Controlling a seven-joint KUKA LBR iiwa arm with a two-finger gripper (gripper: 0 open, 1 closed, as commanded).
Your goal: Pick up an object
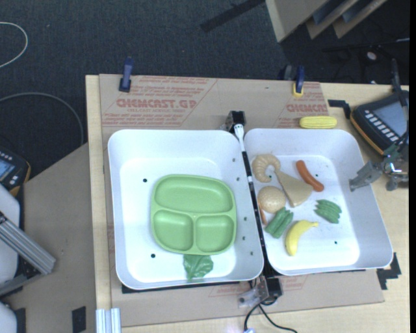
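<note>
Hovering at the right bin's edge, gripper fingers spread, holding nothing; best to centre over the isolated hot dog before descending and closing.

A dark carpeted floor is seen at the far and left sides, crossed by a thin pale cable. The bench is covered by brown printed board, held at its far edge by two blue clamps. Tan furniture is seen at the far right. Even, soft lighting is cast throughout.
</note>
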